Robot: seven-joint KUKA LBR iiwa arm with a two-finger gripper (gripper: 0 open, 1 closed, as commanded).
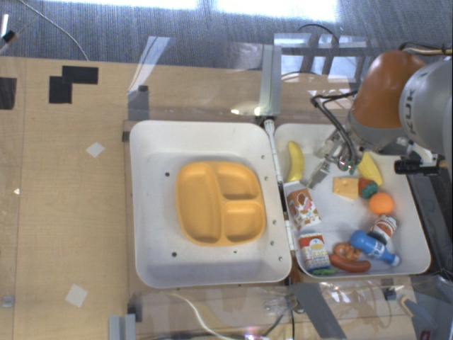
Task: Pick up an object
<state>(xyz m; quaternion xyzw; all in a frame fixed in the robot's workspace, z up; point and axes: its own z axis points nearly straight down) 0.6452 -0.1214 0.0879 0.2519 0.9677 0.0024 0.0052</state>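
Overhead view of a tan bench (64, 211) carrying two white bins. The left bin (152, 261) holds a yellow divided tray (219, 202). The right bin (417, 250) holds a banana (295, 161), a cheese wedge (345, 188), an orange (381, 203), two small cartons (306, 225), a sausage (348, 263) and a blue bottle (371, 247). The gripper (327, 163) hangs over the right bin's upper part, between banana and cheese, fingers apart, nothing between them. Black markers (71, 81) lie on the bench; beyond is grey floor (212, 27) with glare.
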